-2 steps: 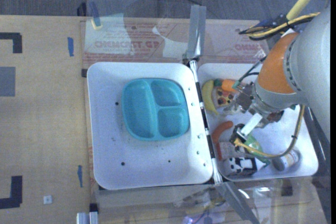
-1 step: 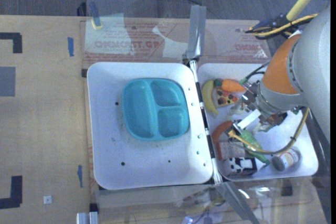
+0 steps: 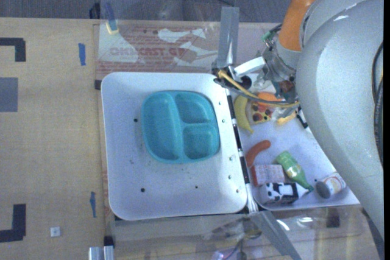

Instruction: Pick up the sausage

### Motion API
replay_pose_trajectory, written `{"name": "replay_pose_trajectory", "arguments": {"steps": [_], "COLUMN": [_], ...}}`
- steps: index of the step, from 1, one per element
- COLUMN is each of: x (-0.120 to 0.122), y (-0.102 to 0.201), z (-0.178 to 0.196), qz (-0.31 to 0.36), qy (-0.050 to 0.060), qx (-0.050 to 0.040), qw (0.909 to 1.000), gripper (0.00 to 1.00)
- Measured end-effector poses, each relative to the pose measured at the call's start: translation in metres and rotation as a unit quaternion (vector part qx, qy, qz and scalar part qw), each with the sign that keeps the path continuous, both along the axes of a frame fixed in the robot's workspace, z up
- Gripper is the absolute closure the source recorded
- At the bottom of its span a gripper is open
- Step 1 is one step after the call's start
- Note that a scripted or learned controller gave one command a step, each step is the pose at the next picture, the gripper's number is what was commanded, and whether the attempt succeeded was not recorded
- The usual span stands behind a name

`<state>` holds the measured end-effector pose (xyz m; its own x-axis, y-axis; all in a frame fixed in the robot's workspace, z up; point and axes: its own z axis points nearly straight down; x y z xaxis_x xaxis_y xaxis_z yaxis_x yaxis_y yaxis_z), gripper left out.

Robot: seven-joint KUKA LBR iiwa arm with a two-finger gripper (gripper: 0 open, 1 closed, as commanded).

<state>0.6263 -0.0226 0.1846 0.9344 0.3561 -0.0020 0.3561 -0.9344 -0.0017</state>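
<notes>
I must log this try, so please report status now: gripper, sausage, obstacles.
Gripper above right bin's far end. Sausage lying loose on bin floor, not held. Banana and green bottle close beside it.

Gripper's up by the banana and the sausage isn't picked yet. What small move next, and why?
Probably shift the gripper toward the bin's near side until it is over the sausage. It sits above the banana at the right bin's far end, while the sausage lies free on the floor, nearer the camera.
</notes>
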Motion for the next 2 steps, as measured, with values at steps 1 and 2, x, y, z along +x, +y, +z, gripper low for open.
{"name": "replay_pose_trajectory", "arguments": {"steps": [1, 2], "x": [-0.077, -0.034], "y": [-0.059, -0.067], "z": [-0.001, -0.091], "qz": [-0.057, -0.067], "qy": [0.002, 0.001], "qx": [0.0006, 0.0007], "qw": [0.9983, 0.9978], "gripper": [0.0, 0.0]}}
